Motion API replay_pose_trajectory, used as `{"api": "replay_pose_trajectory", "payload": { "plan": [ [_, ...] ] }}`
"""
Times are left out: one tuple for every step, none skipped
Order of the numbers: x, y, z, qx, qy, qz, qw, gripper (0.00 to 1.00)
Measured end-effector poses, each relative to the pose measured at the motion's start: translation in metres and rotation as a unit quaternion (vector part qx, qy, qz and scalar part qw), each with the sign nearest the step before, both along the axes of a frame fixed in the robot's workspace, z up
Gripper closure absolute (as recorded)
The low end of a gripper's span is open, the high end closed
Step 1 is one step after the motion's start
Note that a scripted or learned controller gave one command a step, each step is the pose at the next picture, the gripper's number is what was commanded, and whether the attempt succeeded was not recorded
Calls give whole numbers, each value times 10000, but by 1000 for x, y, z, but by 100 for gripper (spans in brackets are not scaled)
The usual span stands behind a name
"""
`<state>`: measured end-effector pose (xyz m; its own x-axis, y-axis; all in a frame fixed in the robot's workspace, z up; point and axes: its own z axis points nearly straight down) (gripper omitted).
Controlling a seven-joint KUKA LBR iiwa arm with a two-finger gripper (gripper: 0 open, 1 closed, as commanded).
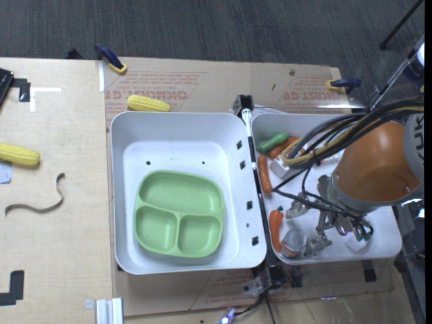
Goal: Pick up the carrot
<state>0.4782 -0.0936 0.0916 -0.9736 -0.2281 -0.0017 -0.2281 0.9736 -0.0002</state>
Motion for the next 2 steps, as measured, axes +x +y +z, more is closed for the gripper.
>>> {"api": "replay_pose_trajectory", "payload": {
  "plan": [
    [2, 0, 9, -6, -17, 11, 10000, 100],
    [17, -41, 27, -1, -13, 351, 9994, 100]
  ]
}}
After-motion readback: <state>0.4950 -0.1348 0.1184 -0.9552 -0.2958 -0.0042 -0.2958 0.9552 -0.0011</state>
